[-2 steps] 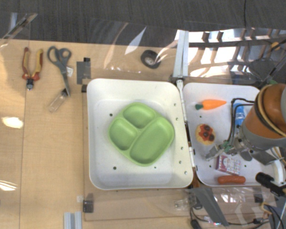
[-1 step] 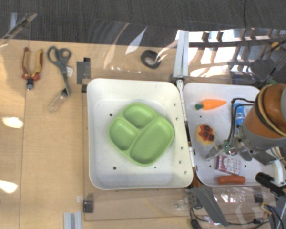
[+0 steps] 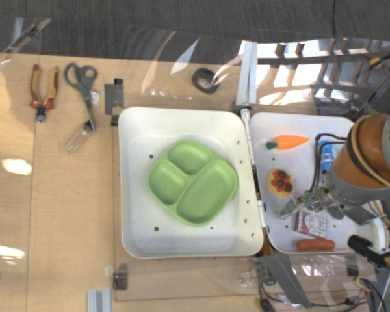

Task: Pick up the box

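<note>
The box [image 3: 312, 225] is small, pink and white, and lies flat near the front of the right bin [image 3: 279, 236]. My gripper [image 3: 305, 204] hangs just over the box's far left corner, at the end of the grey arm with the orange band [image 3: 372, 153] that comes in from the right. The gripper body hides part of the box's far edge. I see nothing lifted off the bin floor.
The right bin also holds an orange carrot [image 3: 290, 142], a round pizza toy [image 3: 281, 181], a blue bottle [image 3: 325, 158] and a red sausage [image 3: 315, 244] just in front of the box. A green divided plate [image 3: 193, 182] fills the left bin [image 3: 136, 226]. Pliers [image 3: 42, 91] and scissors [image 3: 83, 86] lie far left.
</note>
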Available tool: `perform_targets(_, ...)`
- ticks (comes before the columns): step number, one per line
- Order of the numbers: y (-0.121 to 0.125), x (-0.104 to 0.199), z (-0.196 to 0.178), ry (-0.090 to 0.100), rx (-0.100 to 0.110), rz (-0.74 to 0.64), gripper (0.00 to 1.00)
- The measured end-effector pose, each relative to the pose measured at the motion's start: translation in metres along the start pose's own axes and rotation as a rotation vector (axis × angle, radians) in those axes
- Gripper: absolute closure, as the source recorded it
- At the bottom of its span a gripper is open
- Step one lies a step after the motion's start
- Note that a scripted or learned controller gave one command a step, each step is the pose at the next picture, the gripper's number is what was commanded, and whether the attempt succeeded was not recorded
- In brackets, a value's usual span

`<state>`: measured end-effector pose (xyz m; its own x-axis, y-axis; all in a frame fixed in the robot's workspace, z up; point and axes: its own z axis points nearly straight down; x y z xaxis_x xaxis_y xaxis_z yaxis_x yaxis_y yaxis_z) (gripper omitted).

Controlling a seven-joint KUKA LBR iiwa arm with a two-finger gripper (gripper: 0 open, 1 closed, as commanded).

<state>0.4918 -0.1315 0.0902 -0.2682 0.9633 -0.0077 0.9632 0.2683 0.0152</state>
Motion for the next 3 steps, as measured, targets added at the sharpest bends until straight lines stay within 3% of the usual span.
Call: perform_targets(3,-0.004,-0.020,0.000,0.002,-0.001,0.009,0.00)
